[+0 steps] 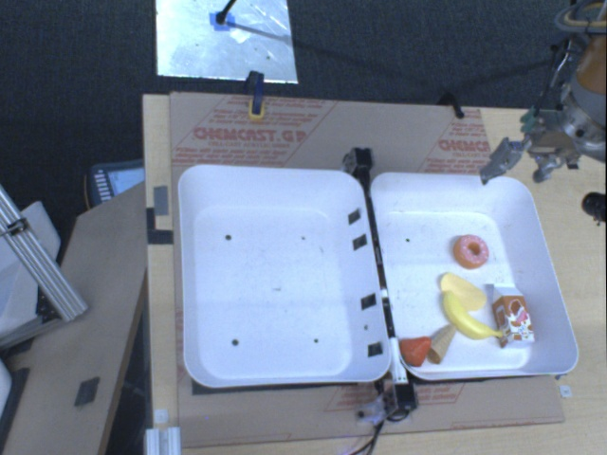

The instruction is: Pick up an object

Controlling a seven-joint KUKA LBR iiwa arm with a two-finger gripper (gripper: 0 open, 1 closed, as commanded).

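Observation:
The right bin holds a pink donut, a yellow banana with a pale yellow piece touching it, a small brown and white carton, a red strawberry and a tan cone. My gripper hangs above the bin's far right corner, well away from all of these. Its two fingers stand apart, open, with nothing between them.
The left bin lies beside the right one, joined by a black hinge strip. Both rest on a cardboard sheet. A shiny metal plate lies beyond the bench, and a yellow clamp sits at the board's far edge.

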